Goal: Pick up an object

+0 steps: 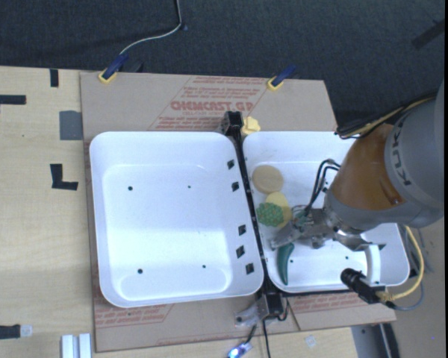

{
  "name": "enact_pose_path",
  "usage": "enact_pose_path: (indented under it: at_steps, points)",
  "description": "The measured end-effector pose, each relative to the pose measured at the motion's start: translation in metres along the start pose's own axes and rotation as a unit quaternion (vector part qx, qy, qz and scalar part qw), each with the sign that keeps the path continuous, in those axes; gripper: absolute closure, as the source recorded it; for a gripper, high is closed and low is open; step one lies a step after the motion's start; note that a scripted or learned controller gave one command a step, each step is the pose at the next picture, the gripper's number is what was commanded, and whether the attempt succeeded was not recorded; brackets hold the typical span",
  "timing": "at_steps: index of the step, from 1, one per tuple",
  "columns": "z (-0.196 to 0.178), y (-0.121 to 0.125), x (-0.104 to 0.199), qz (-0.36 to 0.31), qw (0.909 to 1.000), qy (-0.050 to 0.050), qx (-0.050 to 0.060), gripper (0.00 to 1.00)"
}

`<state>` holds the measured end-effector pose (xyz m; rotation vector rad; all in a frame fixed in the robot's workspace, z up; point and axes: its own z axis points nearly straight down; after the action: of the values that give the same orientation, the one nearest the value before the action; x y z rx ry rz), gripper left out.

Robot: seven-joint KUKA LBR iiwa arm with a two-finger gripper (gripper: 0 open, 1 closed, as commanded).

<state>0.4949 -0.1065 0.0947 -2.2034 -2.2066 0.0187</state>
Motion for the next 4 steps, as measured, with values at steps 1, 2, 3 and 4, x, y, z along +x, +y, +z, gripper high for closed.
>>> enact_pose_path:
  at_steps: [1, 2, 3, 4]
  points:
    - [0.009, 0.060, 0.012, -0.001, 0.9999, -0.005, -0.013, 0.00]
    - [0.006, 0.146, 0.011, -0.001, 0.9999, -0.005, -0.015, 0.00]
    - [0.007, 0.170, 0.003, -0.002, 1.0000, -0.002, 0.002, 0.00]
    - [0.007, 0.169, 0.007, 0.001, 1.0000, -0.006, 0.000, 0.00]
